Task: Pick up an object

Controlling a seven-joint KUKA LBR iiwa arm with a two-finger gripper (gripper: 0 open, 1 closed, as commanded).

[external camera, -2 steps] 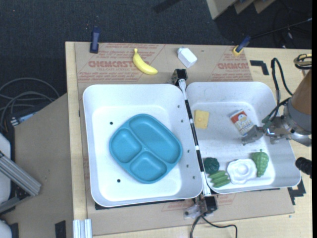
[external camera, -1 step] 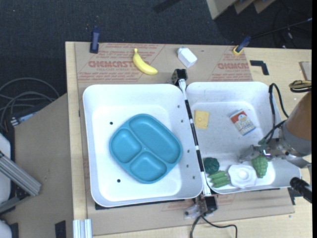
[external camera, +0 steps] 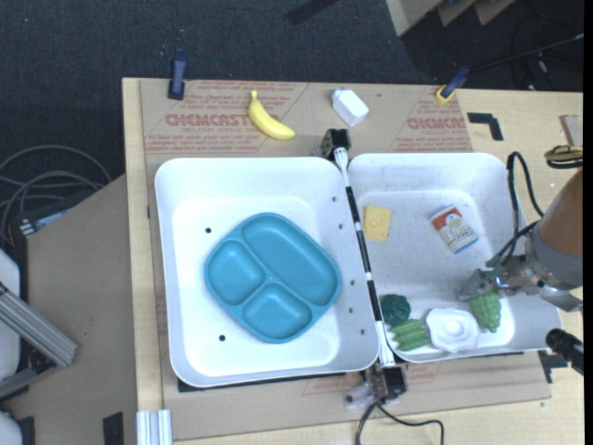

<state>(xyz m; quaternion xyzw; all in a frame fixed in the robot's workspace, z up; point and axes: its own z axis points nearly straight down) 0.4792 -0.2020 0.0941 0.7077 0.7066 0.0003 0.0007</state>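
My gripper (external camera: 485,286) reaches in from the right and sits low in the right bin (external camera: 417,179), near its front right corner. Its tip is right at the top of a bumpy light-green toy vegetable (external camera: 487,313), touching or nearly touching it. Just left of that lie a white round piece (external camera: 452,327), a green pea pod (external camera: 410,335) and a dark green broccoli (external camera: 396,307). Farther back in the same bin are a yellow cheese square (external camera: 377,222) and a small red, white and blue carton (external camera: 454,229).
The left bin (external camera: 185,193) holds a blue divided plate (external camera: 270,275). On the bench behind the bins lie a yellow banana (external camera: 267,119) and a white block (external camera: 350,108). A black cable (external camera: 517,188) loops over the right bin's right wall beside the arm (external camera: 563,235).
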